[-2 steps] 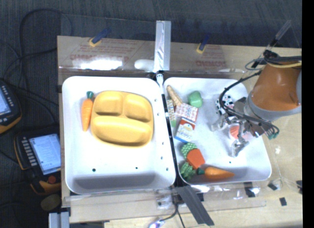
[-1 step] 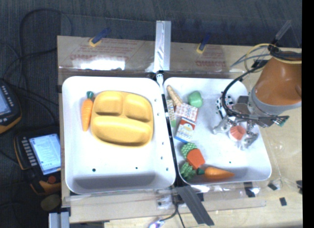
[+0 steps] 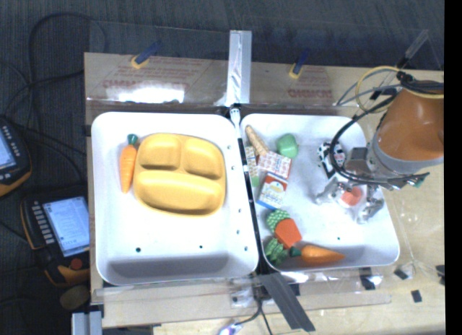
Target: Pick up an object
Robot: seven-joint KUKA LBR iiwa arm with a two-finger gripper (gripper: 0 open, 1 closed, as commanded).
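Grey arm with an orange band reaches from the right into the right white bin [image 3: 375,254], its hand [image 3: 351,198] low around a small red-orange object [image 3: 351,197] that sits between the metal fingers.
Two carrots lie apart: one [image 3: 128,164] beside the yellow divided tray [image 3: 180,173] in the left white bin [image 3: 108,254], one [image 3: 319,254] among the toy foods left of the hand.

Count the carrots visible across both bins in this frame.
2. One carrot lies in the left bin, beside the yellow tray. Another carrot lies at the right bin's front edge. Others may be hidden in the clutter.
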